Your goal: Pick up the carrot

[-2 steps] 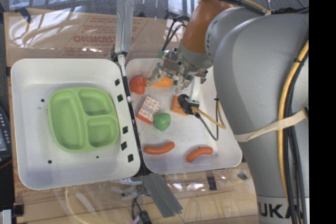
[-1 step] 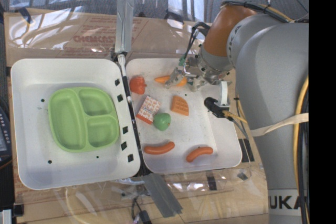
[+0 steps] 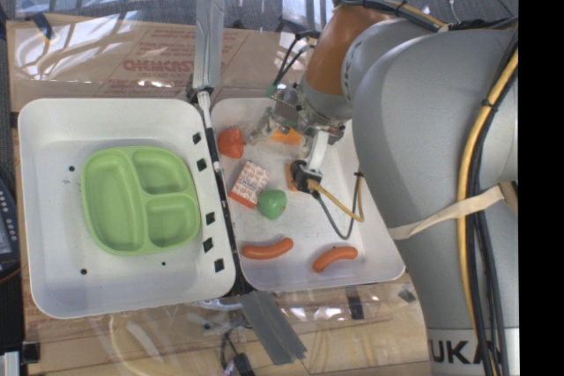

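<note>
My gripper (image 3: 284, 126) hangs low at the back of the right bin (image 3: 374, 255). An orange piece, likely the carrot (image 3: 285, 136), lies directly under it, mostly hidden. Its long axis and my gripper's opening: cannot tell.

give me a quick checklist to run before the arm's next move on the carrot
1. Carrot located, at the right bin's far end: ok.
2. Gripper over the carrot: ok.
3. Finger state: cannot tell.
4. Carrot held: cannot tell, the wrist hides part of it.
5. Neighbours apart from it, the red piece and the small carton: ok.
6. Green tray in the left bin, out of the way: ok.
</note>
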You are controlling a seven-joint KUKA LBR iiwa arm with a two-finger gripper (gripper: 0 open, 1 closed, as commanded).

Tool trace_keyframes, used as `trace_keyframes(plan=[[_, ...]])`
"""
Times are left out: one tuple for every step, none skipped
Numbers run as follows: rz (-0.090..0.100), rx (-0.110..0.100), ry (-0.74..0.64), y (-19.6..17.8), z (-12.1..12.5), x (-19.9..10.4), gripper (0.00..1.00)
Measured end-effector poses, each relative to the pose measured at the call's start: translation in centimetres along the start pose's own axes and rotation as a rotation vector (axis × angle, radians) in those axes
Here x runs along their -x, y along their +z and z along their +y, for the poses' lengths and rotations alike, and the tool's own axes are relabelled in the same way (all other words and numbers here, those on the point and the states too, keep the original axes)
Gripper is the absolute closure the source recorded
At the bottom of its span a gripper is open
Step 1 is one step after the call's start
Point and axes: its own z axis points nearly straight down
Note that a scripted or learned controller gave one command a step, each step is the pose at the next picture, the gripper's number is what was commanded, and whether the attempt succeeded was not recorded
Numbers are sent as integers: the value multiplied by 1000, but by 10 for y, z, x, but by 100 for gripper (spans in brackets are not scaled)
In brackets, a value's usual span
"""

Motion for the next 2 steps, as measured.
trace_keyframes(plan=[[-1, 3, -399, -1, 15, 30, 0], [-4, 11, -755, -51, 34, 67, 0]])
